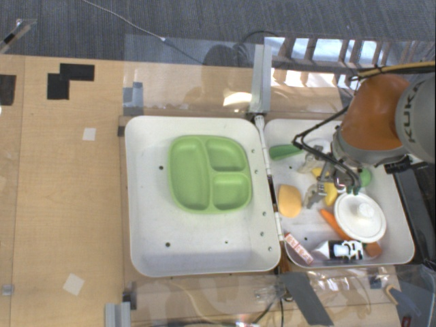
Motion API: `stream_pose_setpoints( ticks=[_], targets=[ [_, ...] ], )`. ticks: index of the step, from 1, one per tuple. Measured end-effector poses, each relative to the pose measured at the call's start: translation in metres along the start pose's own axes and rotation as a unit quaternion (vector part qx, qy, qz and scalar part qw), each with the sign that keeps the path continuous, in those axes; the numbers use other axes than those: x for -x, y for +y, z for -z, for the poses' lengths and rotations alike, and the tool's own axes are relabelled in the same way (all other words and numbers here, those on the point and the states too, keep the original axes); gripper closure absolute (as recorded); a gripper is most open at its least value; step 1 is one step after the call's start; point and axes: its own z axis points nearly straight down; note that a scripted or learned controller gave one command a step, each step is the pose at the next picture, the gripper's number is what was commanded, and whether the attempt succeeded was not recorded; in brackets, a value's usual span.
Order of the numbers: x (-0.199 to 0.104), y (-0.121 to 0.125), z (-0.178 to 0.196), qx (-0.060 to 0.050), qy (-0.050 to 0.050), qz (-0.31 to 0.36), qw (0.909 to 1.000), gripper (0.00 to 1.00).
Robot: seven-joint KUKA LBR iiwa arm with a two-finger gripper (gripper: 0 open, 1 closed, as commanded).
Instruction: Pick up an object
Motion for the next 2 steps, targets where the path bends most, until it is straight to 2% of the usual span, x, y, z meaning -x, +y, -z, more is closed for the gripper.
stream_pose_setpoints(
  ticks=[1, 2],
  targets=[
    [-0.0705, -0.0058, 0.0032, -0.001, -0.001, 0.008, 1.0000, 0.00],
    [-0.0738, 0.0032, 0.0031, 0.001, -0.001, -0.104, 0.9946, 0.00]
  ],
)
